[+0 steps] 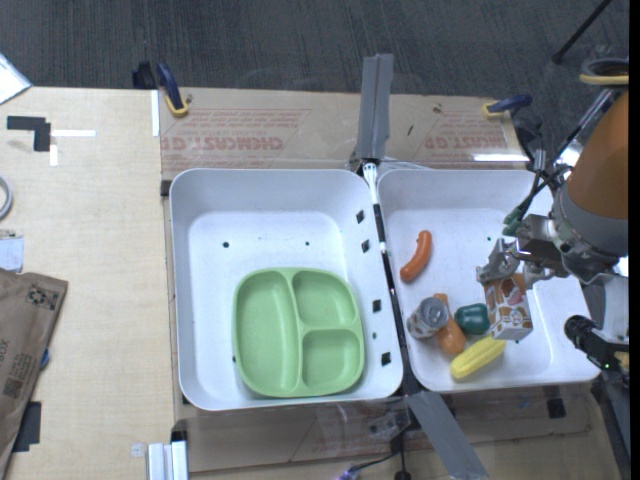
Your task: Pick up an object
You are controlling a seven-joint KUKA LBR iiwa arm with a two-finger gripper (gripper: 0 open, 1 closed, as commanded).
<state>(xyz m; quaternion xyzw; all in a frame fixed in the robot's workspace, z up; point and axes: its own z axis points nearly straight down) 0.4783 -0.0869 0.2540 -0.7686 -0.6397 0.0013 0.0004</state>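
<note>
Jaws first: seen from the camera above the bench, my gripper (503, 268) hangs over the right bin (465, 193), reaching in from the right side, and whether my jaws are apart or together I cannot tell, since the metal there is a small tangle against the white floor. Directly beneath me, touching or very nearly so, stands a small carton (509, 310) printed in orange and white, tilted a little; I cannot tell whether it sits between my jaws. Just left of the carton lies a dark green piece (472, 318), with a yellow corn cob (477, 357) below it, an orange carrot (450, 337) and a grey round thing (431, 315) beside that. Farther up lies an orange-red sausage (416, 255), well apart from me. Over in the left bin (200, 298) rests a green divided plate (298, 331).
</note>
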